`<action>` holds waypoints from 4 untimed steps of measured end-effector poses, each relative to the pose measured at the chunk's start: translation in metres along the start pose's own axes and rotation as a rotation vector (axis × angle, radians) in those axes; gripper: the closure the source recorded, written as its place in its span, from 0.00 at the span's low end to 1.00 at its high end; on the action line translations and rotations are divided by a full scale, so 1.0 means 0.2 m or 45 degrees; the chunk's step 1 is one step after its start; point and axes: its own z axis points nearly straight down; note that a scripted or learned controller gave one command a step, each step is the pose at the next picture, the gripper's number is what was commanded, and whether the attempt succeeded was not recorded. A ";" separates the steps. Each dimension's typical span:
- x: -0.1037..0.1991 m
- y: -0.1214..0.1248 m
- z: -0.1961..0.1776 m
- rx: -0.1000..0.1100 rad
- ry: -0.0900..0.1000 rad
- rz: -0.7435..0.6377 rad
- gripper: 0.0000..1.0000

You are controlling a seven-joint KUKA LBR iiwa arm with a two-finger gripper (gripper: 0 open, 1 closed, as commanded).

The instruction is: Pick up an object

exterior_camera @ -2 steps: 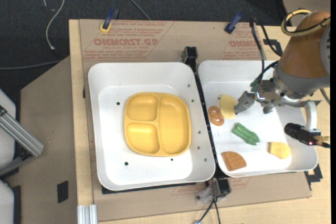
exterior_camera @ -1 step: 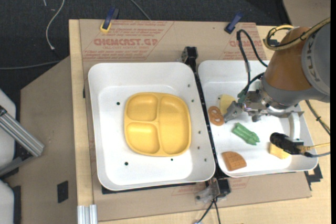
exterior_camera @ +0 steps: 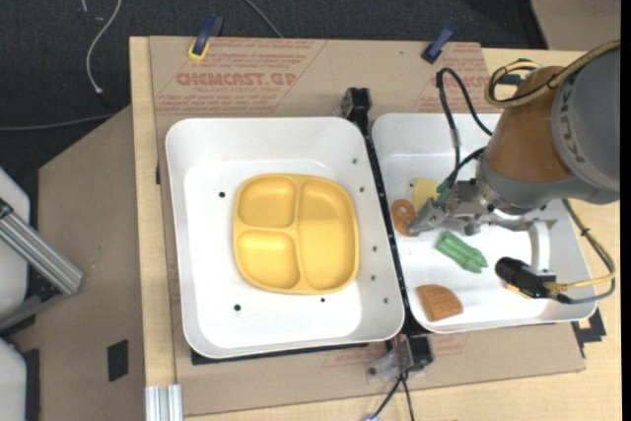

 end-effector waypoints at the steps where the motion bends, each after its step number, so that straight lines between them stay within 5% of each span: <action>1: 0.01 0.02 -0.07 -0.013 0.002 -0.001 1.00; 4: 0.04 0.11 -0.83 -0.011 -0.007 -0.004 1.00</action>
